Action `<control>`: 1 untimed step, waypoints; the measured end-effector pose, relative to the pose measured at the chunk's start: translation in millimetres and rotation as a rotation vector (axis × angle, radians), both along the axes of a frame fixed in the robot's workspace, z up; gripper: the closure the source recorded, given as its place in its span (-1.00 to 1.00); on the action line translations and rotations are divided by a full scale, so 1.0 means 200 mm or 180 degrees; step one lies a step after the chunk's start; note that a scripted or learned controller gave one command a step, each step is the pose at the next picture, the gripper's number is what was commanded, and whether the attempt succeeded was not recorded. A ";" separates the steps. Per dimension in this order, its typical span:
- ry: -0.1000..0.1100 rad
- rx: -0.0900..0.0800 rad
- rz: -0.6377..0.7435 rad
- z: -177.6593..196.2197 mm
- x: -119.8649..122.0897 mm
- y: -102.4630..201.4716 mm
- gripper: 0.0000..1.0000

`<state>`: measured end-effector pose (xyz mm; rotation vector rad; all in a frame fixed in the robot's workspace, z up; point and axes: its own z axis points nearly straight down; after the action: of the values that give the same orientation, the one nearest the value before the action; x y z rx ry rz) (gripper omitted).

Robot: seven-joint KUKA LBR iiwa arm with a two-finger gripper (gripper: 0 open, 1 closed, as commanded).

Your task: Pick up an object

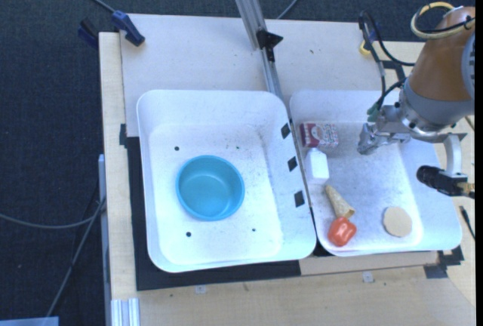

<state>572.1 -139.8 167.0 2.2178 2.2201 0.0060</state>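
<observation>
The surface [189, 53] carries 2 shallow white bins side by side. The left bin [155, 189] holds a blue bowl [210, 187], upright near its middle. The right bin [434, 230] holds 5 small things: a red-and-white carton [319, 135] lying flat near the far left corner, a white block [318, 164] just in front of it, an ice-cream cone [339, 201] tilted nearer the front, a red pepper [342, 231] touching the cone's lower end, and a round tan cookie [397, 222] well apart to the right. The claw [368, 140] hangs over the right bin's far part, just right of the carton, with nothing between its fingers; whether they are open or closed, I cannot tell.
</observation>
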 end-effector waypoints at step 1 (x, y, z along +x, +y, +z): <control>0.0001 0.0002 0.0002 0.24 0.00 0.04 1.00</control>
<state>571.3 -132.4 214.5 2.2175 2.2212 0.0066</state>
